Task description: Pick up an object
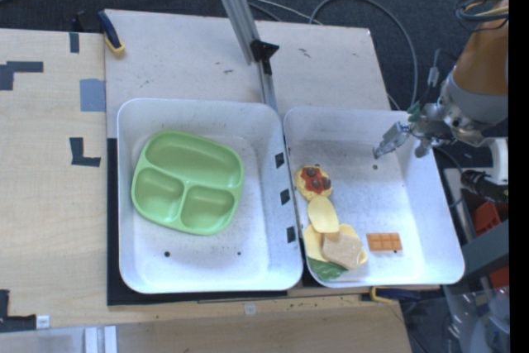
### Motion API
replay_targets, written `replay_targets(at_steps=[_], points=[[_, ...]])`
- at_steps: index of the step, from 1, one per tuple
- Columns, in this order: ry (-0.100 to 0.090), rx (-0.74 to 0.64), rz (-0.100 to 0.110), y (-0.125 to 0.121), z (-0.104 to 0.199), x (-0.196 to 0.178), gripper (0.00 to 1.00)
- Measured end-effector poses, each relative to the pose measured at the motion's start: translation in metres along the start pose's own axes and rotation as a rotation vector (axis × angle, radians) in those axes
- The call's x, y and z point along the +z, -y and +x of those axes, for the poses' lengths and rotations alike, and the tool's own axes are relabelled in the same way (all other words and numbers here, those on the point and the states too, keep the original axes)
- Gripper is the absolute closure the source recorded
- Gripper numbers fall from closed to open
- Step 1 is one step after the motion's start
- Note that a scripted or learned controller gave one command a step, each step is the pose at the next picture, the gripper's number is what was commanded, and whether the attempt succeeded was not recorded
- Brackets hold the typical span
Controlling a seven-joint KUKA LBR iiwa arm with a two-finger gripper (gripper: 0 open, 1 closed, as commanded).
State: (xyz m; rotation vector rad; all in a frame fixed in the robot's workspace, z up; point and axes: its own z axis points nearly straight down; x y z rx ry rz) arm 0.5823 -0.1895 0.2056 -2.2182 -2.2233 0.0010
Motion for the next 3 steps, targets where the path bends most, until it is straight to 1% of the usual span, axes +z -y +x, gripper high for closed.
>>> replay_targets(at_steps=[1, 2, 3], points=[[0.0, 0.0, 0.0, 0.0, 0.0, 0.0, 0.0], [-0.001, 0.0, 0.006, -0.002, 0.003, 0.064, 0.0], [0.001, 0.0, 0.002, -0.001, 0.004, 0.118, 0.0]])
